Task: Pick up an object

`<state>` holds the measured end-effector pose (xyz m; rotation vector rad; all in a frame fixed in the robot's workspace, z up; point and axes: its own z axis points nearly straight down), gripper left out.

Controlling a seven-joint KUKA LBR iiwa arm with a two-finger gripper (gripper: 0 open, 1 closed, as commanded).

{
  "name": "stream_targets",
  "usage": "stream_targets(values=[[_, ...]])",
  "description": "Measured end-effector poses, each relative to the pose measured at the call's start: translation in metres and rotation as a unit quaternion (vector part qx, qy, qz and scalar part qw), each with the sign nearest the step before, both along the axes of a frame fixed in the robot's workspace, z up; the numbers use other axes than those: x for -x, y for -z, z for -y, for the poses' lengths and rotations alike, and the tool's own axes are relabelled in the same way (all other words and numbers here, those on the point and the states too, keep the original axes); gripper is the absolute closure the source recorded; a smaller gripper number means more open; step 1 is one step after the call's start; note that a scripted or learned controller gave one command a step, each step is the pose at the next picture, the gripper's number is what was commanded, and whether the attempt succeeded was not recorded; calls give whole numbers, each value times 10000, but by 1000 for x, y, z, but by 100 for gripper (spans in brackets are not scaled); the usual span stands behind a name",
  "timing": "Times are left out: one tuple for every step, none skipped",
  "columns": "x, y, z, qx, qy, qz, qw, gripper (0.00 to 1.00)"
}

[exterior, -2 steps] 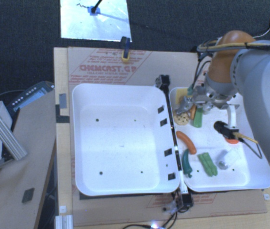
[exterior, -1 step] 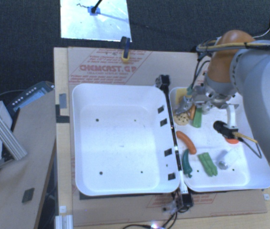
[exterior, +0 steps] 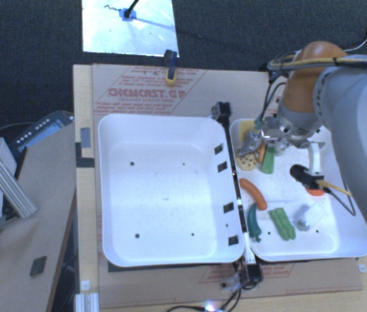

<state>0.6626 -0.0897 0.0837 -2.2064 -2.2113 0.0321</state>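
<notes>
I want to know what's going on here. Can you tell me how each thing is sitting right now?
end effector: low over the right bin's far corner
right bin: holding toys
orange sausage: lying flat
light green block: lying flat
dark green piece: lying by the divider
left bin: flat on the bench

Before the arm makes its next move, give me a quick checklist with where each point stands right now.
1. Gripper is over the right bin, at its far left corner: ok.
2. Fingers open or shut: cannot tell.
3. An object sits under the gripper; a green piece and a tan perforated piece lie just below it: ok.
4. Something held between the fingers: cannot tell.
5. Other targets available; orange piece, ridged green block and dark green piece lie apart from the gripper: ok.
</notes>
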Motion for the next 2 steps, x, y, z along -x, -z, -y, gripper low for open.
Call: stream_targets(values=[[-1,-12,-1,-5,-14,17,10000,100],[9,-106,-51,-17,-30,171,9998,100]])
